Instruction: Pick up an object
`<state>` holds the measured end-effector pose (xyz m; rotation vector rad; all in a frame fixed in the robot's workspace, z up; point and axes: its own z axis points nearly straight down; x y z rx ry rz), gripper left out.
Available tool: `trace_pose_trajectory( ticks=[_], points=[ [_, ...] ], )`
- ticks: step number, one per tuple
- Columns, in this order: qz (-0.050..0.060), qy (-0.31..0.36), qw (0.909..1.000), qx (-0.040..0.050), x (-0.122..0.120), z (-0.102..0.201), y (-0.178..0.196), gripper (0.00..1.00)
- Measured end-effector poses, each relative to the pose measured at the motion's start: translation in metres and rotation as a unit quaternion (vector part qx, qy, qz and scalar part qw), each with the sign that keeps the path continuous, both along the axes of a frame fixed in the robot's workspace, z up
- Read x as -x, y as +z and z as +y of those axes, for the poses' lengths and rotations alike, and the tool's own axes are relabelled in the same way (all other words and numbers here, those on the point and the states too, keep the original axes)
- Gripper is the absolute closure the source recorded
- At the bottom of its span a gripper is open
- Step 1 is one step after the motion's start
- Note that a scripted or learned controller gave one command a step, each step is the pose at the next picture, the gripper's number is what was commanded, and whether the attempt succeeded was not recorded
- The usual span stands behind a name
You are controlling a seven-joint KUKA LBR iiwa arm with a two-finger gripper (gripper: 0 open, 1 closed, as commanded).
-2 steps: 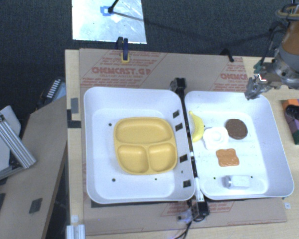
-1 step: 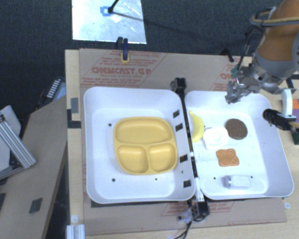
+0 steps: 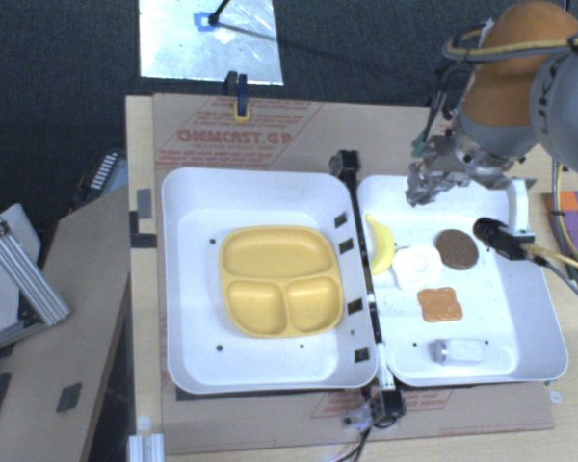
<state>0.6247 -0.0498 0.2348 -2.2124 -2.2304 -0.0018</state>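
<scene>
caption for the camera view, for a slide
Gripper above right white bin of toy food; yellow three-compartment plastic tray in left white bin.

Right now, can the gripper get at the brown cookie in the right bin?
Probably yes. The gripper hangs over the right bin's far end, and the cookie lies flat just in front of it with nothing on top; the banana sits apart.

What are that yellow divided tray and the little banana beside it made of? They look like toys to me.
The yellow tray looks like moulded plastic: one even colour, a soft sheen, rounded compartment edges. The banana is probably plastic too, smooth and uniformly yellow, though it is too small to tell for certain. Both lie in white bins that also look like smooth plastic.
</scene>
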Motion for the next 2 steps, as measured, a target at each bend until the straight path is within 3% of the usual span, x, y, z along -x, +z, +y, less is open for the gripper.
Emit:
trace_pose_trajectory(
  ticks=[2],
  points=[
    [0.000,0.000,1.0000,-0.0002,0.020,0.112,-0.005,1.00]
  ],
)
